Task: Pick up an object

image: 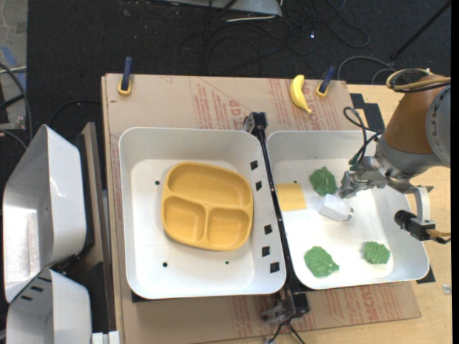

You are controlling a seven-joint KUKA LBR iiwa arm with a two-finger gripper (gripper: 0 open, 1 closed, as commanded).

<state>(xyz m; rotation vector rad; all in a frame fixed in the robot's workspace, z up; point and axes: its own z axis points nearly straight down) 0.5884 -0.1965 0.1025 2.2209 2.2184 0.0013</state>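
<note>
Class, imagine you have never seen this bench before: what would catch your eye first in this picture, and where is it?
The yellow divided tray probably draws the eye first, lying alone in the left bin. Next comes the grey and orange arm reaching in from the right, its gripper low over the right bin beside a small white object, with green pieces scattered around.

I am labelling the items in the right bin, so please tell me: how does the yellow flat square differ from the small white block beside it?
The yellow flat square is yellow, thin and lies flat near the right bin's left wall; the small white block is white, thicker and smaller in outline. The square lies apart from the gripper, while the block sits just below the gripper. Both rest on the right bin's floor.
</note>
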